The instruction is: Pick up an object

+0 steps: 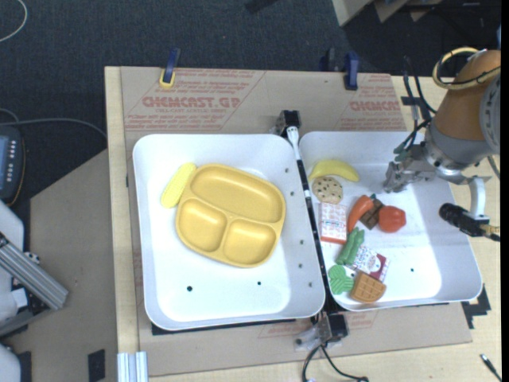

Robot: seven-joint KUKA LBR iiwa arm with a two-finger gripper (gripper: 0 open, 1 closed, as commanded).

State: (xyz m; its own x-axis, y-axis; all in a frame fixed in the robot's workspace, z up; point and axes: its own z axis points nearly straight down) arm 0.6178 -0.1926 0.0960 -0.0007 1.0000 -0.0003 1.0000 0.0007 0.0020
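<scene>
Toy food is sitting in a loose pile in the right bin (pixel 445 281), mostly along its left side: a yellow banana (pixel 335 169) at the top, a round cookie (pixel 327 189) just below it and touching, a red-and-white packet (pixel 332 222) under that, a carrot (pixel 361 209) leaning beside a small dark brown piece (pixel 372 215), a red tomato (pixel 391 220) just right of those, a green pickle (pixel 350 246) running down toward a second printed packet (pixel 371 263), a green leaf-shaped piece (pixel 340 278) and a waffle (pixel 367 288) at the bottom edge. None of it is being lifted; everything is lying on the bin floor. The gripper (pixel 399 177) is hanging over the upper part of the right bin, right of the banana and above the tomato, apart from both; can't tell whether the jaws are open or closed from this angle, and nothing is showing between them. The grey arm with the orange band (pixel 465 94) is reaching in from the right. The left bin (pixel 159 277) is holding a yellow divided plate (pixel 231 213) with a yellow oblong piece (pixel 177 185) touching its upper-left rim. Both bins are sitting side by side on the counter (pixel 238 94), which is covered with printed brown board.
</scene>
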